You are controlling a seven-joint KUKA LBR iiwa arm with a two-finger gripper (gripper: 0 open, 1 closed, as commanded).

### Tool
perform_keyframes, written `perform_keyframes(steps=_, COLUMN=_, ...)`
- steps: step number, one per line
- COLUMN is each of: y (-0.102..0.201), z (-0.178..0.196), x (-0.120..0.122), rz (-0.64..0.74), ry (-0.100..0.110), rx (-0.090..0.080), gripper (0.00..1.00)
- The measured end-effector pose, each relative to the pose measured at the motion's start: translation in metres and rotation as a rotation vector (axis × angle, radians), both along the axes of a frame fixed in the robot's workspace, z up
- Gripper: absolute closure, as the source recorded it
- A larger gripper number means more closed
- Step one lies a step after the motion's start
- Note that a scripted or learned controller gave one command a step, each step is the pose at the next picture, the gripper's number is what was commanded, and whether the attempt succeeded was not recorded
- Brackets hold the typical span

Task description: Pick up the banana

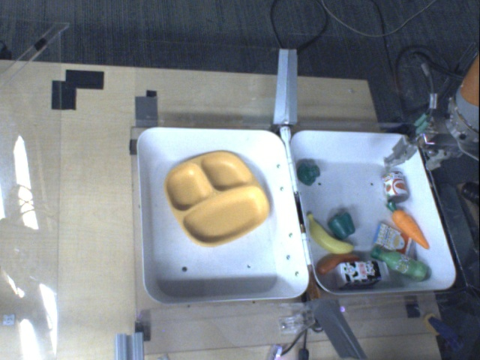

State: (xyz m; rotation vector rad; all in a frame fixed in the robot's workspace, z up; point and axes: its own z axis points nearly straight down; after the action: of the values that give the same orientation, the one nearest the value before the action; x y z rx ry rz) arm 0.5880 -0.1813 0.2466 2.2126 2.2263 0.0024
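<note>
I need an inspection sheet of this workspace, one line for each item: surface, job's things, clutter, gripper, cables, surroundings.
Surface: wooden bench bearing left bin and right bin.
Job's things: banana lies in the right bin near its left wall, touching a green pepper.
Clutter: yellow sectioned tray in the left bin; carrot, green bottle, small can, dark green piece in the right bin.
Gripper: gripper over the right bin's far right corner, away from the banana.
Cables: black cables on the floor behind.
Surroundings: dark carpet.
</note>
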Motion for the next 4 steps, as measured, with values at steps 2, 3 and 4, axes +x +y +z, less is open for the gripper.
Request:
perform_keyframes(steps=2, y=0.151, z=-0.062, x=-0.095, rz=0.227, ry=0.0, rx=0.001, gripper=0.0)
perform_keyframes(steps=3, y=0.158, z=-0.062, x=-0.1, rz=0.262, ry=0.001, rx=0.001, gripper=0.0)
perform_keyframes(steps=4, y=0.154, z=-0.062, x=-0.1, rz=0.265, ry=-0.001, rx=0.0, gripper=0.0)
